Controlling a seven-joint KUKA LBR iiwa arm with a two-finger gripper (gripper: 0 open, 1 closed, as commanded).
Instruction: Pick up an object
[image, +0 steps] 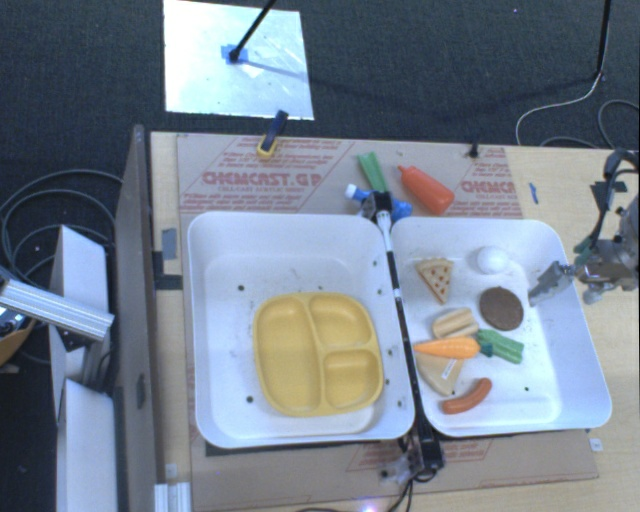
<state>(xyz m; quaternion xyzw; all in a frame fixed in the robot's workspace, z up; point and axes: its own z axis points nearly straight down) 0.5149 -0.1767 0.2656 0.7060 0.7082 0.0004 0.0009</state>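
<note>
Seemingly nothing is picked yet: the tool (556, 277) (grip state unclear) hovers at the right bin (583, 345) edge, near the brown patty (501, 308).

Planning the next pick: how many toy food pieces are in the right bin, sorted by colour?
White: 1, egg
Brown: 1, round patty
Tan: 3, wedge, bread roll, wedge under the carrot
Orange with green: 1, carrot
Red-orange: 1, sausage
Total: 7
</note>
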